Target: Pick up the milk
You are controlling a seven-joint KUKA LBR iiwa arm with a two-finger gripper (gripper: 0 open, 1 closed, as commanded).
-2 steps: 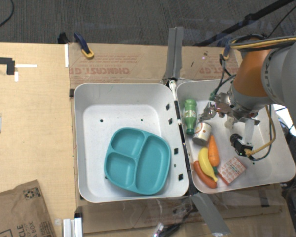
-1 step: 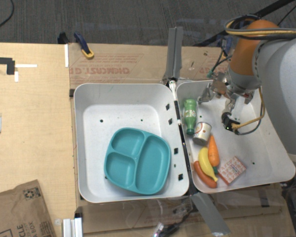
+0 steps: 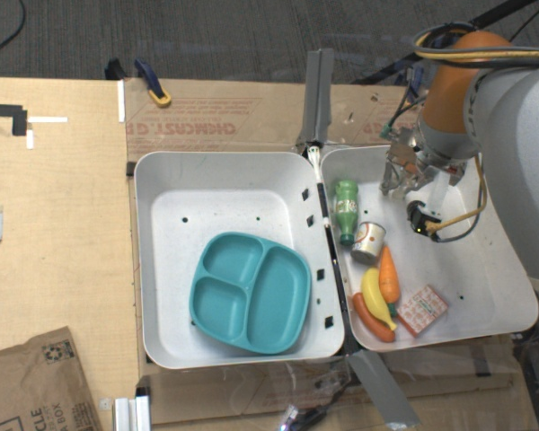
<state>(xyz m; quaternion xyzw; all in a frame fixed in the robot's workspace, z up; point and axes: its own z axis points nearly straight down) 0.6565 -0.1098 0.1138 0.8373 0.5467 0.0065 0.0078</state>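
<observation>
The gripper [image 3: 404, 180] hangs over the top part of the right bin [image 3: 499, 281], with the arm [image 3: 485, 88] reaching in from about two o'clock. From here I cannot tell how it is set, and nothing shows in its grasp.

The milk [image 3: 422, 309], a small carton with red print, lies flat toward five o'clock in that bin, well apart from the gripper. Just beside it, at its nine o'clock, sit a banana [image 3: 374, 294] and a carrot [image 3: 389, 275], with a second carrot [image 3: 371, 318] along the bin's lower left edge. A can [image 3: 369, 241] lies on its side above them, and a green bottle [image 3: 345, 209] rests along the left wall at around ten o'clock.

The left bin [image 3: 162, 241] holds a teal divided plate [image 3: 250, 292], toward its six o'clock.
</observation>
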